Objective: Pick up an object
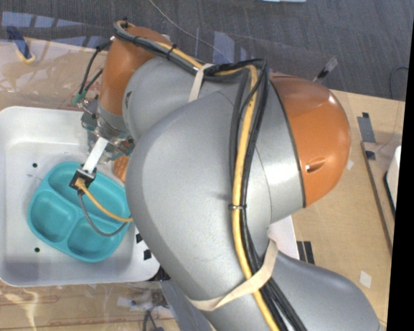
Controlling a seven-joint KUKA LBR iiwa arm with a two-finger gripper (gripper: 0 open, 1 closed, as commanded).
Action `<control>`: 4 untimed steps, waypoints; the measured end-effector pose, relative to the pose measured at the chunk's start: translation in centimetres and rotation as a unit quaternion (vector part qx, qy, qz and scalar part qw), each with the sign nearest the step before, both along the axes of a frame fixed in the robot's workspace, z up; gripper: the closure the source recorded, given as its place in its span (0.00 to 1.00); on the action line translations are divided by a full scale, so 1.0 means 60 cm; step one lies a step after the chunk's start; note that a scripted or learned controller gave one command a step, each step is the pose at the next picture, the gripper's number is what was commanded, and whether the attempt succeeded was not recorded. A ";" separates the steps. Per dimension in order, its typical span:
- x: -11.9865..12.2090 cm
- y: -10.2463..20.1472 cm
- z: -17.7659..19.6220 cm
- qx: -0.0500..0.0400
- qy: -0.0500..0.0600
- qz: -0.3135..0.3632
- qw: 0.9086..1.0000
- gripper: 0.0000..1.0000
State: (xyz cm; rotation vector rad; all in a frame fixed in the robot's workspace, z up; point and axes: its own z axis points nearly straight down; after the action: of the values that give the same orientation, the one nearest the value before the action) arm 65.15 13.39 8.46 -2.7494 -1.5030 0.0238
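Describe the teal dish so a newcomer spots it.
Find the white bin at the view's left. On its floor lies the teal dish, shallow and split into compartments. Its blue-green colour sets it apart from the partly hidden orange object beside it.

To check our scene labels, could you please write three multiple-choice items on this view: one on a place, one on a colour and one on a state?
1. Where does the divided tray lie?
A. In the white bin at the view's left
B. On the floor
C. On the bench outside the bins

2. What colour is the divided tray?
A. Red
B. Teal
C. Black

3. How does the divided tray lie?
A. Upside down
B. Standing on its edge
C. Flat, compartments up

Answers: 1 A, the bin's white walls surround it; 2 B, its whole surface is teal; 3 C, its hollows face the camera.
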 end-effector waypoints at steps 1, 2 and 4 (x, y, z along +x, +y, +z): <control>-0.018 0.127 0.154 0.001 -0.008 -0.105 0.994 1.00; -0.046 0.140 0.198 -0.002 -0.007 -0.269 0.963 1.00; -0.024 0.148 0.032 0.004 -0.014 -0.384 0.923 1.00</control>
State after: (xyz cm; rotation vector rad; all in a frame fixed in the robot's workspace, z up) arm 63.71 22.27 10.39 -3.1172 -0.3332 -0.0257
